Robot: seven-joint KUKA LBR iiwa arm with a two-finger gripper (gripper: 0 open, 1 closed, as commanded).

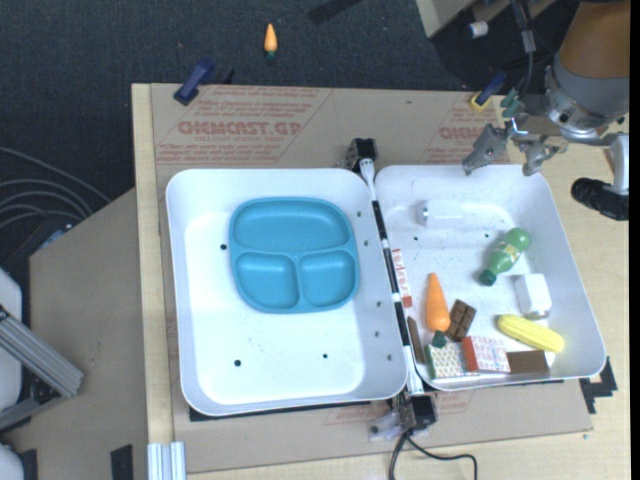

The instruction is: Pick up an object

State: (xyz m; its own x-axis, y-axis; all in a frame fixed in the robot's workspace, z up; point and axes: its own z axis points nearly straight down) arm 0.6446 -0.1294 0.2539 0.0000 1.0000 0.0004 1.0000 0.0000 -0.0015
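The right bin [570, 243] holds a green bottle [503, 255], a carrot [437, 303], a yellow banana [530, 333], a white block [531, 294], a brown chocolate piece [460, 319], a flat printed box [470, 356] and a pale clear bottle [450, 211]. My gripper [506, 157] hangs over the bin's far edge, above and to the right of the clear bottle. Its fingers [482, 152] are spread open with nothing between them.
The left bin [195, 298] carries a blue divided plate [293, 253]. A black hinge strip [385, 258] runs between the bins. On the dark floor beyond the bench lie a small orange carrot toy [270, 38] and a blue clamp [192, 83].
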